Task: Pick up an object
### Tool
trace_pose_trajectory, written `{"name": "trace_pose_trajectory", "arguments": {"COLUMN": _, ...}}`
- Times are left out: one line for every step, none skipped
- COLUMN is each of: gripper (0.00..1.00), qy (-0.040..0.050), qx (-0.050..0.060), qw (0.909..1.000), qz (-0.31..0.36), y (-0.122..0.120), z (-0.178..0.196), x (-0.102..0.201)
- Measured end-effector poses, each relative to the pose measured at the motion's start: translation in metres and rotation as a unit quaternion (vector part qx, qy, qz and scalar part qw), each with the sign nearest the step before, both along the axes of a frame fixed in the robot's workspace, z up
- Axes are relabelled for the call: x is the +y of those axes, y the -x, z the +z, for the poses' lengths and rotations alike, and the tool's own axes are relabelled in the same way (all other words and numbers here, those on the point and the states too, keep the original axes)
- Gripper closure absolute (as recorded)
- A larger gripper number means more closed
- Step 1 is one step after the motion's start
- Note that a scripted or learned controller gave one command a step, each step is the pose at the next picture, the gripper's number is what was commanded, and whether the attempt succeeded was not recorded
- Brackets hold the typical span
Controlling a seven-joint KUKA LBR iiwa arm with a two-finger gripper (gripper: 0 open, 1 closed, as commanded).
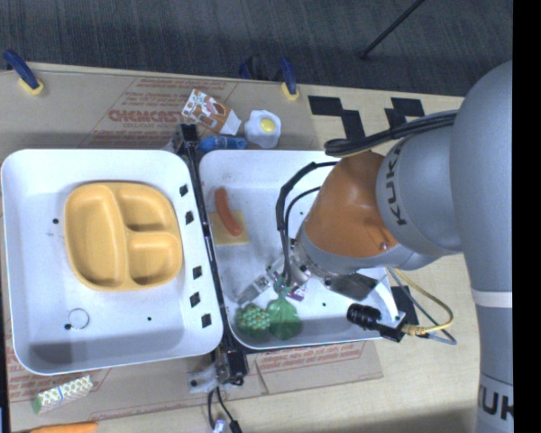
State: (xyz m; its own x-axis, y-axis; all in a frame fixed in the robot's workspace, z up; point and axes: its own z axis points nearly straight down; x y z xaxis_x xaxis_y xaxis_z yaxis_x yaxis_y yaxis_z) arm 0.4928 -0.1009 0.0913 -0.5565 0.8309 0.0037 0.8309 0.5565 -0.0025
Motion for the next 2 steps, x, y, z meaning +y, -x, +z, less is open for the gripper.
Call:
{"name": "trace_pose_trajectory", "arguments": {"gripper": 0.00, "qy": 0.0005, "qx": -0.002, "qw": 0.9632, "qz": 0.269, "y": 0.016, "z": 0.101, "x": 0.036}}
{"name": "trace_pose_trajectory", "arguments": {"gripper": 0.00, "qy": 0.0017, "qx": -0.006, "qw": 0.9621, "qz": 0.273, "y": -0.009, "z": 0.003, "x": -0.008}}
